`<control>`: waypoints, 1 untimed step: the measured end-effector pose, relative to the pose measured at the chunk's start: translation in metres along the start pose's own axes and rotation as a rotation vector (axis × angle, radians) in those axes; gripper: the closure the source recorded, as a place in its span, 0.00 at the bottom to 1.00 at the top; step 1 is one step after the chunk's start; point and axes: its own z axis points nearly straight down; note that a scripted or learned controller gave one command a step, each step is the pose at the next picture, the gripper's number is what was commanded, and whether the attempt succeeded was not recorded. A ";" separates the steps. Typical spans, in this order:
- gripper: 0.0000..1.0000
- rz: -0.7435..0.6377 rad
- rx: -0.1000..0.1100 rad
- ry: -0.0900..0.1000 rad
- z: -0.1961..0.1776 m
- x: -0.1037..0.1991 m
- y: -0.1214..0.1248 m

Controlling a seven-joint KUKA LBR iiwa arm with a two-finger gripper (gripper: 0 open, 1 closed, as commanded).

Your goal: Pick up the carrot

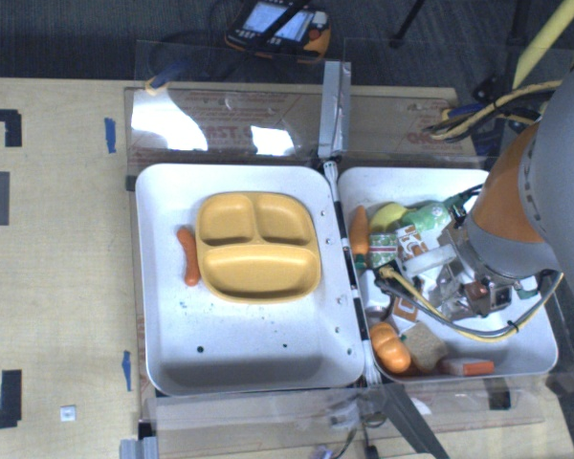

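Carrot lies left of the jaws, across the right bin

We cannot tell whether the jaws, low over the clutter in the right bin (540, 352), are spread or pressed together. What we take for the carrot (360, 229) lies to their left in the view, against the wall nearest the left bin (163, 285), its long axis running along that wall, so we judge the reach goes leftward

Both white bins (163, 285) look like smooth, slightly glossy plastic, and the yellow divided plate (258, 247) in the left one has a soft satin sheen. The orange carrot (188, 254) beside it looks like matt plastic or rubber. The bench (57, 256) is pale wood grain, dull in finish, and the clear panel (230, 122) behind the bins is shiny with glare.
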 end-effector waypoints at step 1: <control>1.00 0.001 -0.001 0.001 -0.044 -0.009 0.043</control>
